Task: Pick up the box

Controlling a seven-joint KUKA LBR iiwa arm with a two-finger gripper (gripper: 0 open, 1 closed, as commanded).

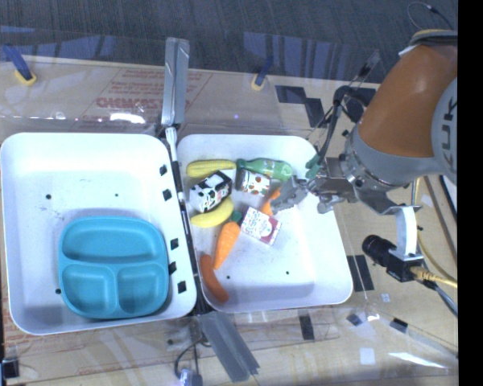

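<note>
Camera view looks down on two shallow white plastic bins; the right bin (326,288) sits at frame centre, holding the clutter. The small pink-and-white carton box (260,227) lies flat and tilted near the bin's middle, touching the orange carrot (225,244) on its left, just below a green-topped juice carton (258,179). Two yellow bananas (212,169) flank a black-and-white toy cow (211,191) toward the divider. The grey two-finger gripper (292,195) hangs just beside the box's upper right edge (probably lining up for a grasp); whether its jaws are spread or closed cannot be told, and nothing visibly sits between them. A blue compartment tray (113,268) rests in the left bin (32,155).
</note>
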